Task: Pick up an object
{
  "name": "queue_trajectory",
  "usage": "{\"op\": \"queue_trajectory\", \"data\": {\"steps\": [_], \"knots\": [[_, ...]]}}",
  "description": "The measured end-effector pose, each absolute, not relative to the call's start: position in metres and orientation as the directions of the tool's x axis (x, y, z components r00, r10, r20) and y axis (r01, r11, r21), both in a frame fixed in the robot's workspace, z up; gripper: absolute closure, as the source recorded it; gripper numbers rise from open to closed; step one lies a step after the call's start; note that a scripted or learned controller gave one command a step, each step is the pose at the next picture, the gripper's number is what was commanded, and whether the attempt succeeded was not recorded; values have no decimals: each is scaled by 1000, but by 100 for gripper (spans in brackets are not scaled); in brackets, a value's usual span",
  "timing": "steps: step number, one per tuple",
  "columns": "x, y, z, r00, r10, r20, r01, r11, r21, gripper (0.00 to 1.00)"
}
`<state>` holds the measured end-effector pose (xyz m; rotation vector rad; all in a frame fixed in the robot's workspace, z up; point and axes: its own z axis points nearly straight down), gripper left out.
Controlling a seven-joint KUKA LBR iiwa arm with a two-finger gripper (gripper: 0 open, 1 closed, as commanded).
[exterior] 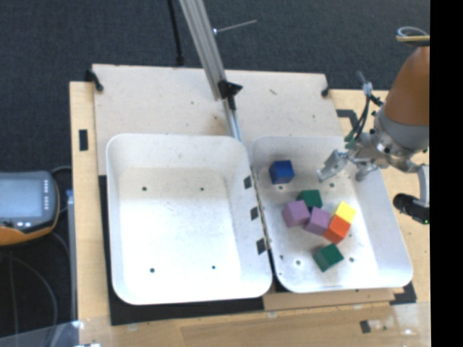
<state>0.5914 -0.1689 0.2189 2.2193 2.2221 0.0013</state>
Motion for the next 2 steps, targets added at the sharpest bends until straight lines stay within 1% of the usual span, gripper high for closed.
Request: {"op": "queue_trajectory", "data": {"steps": [1,2], "knots": [[528,-208,212,5,1000,-3,1000,-5,-2,0],[534,-170,199,-4,1000,0,1000,4,0,0]]}}
